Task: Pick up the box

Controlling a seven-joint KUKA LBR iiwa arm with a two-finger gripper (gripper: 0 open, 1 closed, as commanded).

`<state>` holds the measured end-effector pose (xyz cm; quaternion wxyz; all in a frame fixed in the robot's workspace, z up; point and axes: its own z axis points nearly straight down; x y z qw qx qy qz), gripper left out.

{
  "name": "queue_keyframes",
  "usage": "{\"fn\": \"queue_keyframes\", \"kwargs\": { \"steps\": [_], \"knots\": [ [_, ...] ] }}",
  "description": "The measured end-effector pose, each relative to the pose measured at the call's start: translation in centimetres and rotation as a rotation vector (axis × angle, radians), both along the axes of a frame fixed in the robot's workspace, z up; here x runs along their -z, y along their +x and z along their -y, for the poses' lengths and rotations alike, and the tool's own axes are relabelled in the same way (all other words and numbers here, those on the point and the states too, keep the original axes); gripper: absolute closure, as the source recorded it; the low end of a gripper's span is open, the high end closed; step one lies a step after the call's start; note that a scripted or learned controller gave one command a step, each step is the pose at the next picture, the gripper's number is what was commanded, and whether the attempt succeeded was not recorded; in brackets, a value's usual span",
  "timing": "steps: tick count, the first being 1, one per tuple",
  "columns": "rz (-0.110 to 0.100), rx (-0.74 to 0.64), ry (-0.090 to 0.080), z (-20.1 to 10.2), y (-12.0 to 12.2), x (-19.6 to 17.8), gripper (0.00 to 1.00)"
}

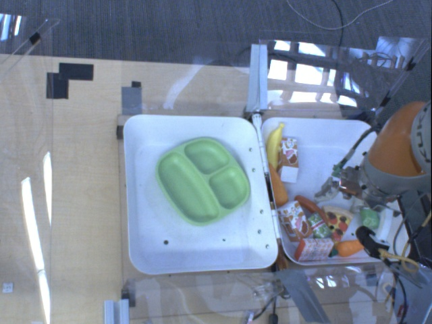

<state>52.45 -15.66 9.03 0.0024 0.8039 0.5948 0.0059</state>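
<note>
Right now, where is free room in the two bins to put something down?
In the left bin, bare floor rings the green divided plate, widest along the near edge. In the right bin, the far middle beside the banana is free. Its near part is crowded with boxes and a carrot.

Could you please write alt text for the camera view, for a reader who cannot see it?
A grey arm with an orange band reaches from the right over the right white bin, which holds a banana, small boxes and other toy food. The left white bin holds a green divided plate.
</note>
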Motion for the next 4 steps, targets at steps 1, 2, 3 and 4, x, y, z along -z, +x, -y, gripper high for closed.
{"fn": "queue_keyframes", "kwargs": {
  "steps": [1, 2, 3, 4],
  "knots": [
    [-0.006, -0.016, 0.016, 2.2, -3.1, -1.7, 0.0],
    [-0.001, -0.011, -0.002, -0.6, 0.6, 0.1, 0.0],
    [0.009, 0.002, 0.008, 1.7, -2.7, -0.2, 0.0],
    [-0.002, 0.068, -0.003, 0.5, 6.3, 0.2, 0.0]
  ]
}}
